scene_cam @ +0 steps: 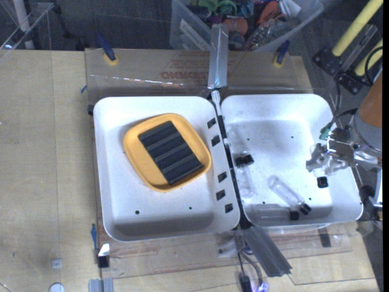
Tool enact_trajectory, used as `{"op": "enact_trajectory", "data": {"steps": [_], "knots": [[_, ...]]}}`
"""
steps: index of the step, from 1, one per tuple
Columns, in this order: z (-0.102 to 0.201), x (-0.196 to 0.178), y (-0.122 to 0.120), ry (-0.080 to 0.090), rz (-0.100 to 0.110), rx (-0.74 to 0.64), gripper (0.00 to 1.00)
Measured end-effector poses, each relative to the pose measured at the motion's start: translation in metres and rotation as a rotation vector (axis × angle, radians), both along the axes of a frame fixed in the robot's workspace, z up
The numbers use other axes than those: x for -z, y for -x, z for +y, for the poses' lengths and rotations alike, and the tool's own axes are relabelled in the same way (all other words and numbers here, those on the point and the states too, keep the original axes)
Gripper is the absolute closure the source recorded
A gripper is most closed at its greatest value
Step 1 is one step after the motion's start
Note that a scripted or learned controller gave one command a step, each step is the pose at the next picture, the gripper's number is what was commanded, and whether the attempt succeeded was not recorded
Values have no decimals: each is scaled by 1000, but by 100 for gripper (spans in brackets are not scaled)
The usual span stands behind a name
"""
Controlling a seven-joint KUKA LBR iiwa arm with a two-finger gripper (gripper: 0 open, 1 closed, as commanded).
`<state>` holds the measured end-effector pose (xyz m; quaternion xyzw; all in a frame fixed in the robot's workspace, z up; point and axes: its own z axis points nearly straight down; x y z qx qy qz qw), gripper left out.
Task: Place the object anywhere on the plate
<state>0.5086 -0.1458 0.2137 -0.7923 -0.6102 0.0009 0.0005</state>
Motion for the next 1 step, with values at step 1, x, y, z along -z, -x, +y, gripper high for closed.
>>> {"op": "enact_trajectory", "data": {"steps": [1], "knots": [[0, 0, 0, 0, 0, 0, 0]]}}
